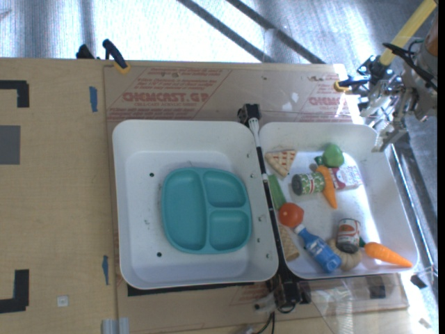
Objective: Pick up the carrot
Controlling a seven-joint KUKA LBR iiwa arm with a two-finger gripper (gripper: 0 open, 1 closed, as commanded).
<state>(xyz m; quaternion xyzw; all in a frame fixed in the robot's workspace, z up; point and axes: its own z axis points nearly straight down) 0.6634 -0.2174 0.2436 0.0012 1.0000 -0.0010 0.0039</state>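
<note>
I use the right bin (389, 186) as my landmark. Beside it, on its left, stands the left bin (132, 186), and a teal divided plate (206, 209) lies in the middle of that one. My gripper (391, 134) hangs over the far right corner of the right bin, just at its rim; whether my jaws are spread or pressed together I cannot tell, because they are blurred against the bright background.

The carrot (386, 254) lies in the near right corner of the right bin, close to the wall, tip pointing right. A small can (347, 234) stands just beside its thick end. A second orange piece (328, 190) lies near the bin's middle; I think it is easy to confuse them.

To do this well, I should travel along the right wall to the near corner, turn my jaws across the carrot's body, and descend on its middle, away from the can.
</note>
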